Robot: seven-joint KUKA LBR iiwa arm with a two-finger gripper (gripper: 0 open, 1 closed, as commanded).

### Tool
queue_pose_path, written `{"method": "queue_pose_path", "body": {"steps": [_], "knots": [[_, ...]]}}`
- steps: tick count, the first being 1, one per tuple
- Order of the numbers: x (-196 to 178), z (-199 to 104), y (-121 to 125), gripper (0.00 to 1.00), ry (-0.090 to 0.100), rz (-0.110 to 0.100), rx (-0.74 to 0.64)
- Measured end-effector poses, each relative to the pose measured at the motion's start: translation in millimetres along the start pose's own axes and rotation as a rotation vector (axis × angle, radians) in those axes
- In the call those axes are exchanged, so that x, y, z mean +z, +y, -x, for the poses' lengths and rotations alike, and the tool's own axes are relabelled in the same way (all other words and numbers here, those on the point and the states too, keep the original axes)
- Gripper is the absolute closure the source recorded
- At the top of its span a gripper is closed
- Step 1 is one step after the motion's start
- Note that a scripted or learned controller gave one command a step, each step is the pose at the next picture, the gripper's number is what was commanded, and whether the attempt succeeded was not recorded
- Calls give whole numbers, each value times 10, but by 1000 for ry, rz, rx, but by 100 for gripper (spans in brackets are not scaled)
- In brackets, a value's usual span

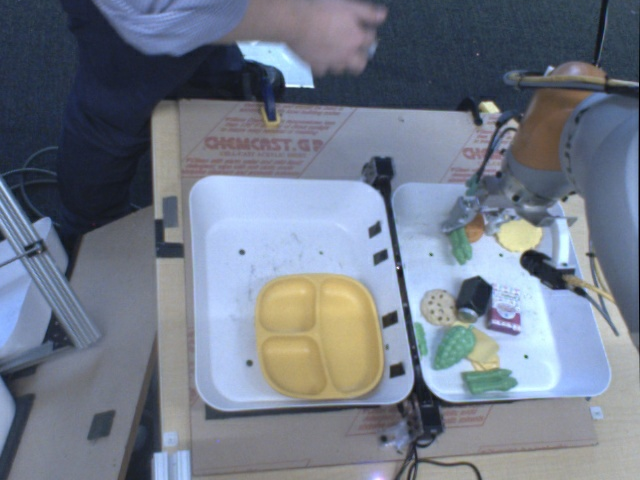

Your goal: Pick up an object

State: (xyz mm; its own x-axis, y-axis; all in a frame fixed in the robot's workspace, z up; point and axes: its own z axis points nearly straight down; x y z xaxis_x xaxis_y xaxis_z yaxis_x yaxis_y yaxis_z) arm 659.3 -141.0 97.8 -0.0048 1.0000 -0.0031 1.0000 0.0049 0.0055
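Observation:
My gripper (464, 214) hangs over the far left part of the right bin (575, 368). Just below it lie a small green toy vegetable (460, 247) and an orange piece (476, 231); I see nothing gripped. A flat yellow round piece (519, 235) lies to the right of these. Nearer the front are a spotted cookie (437, 307), a black block (473, 296), a red and white packet (505, 310), a knobbly green toy (454, 346) on a yellow slice (486, 348), and green beans (488, 380).
The left bin (230, 228) holds a yellow divided plate (320, 334) toward its front. A person leans over the bench's far side, a blurred hand (340, 30) above the back edge. A black divider (392, 258) separates the bins.

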Motion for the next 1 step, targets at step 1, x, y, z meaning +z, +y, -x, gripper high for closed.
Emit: {"method": "queue_pose_path", "body": {"steps": [1], "knots": [[-587,-324,-541,100,4,-6,3]]}}
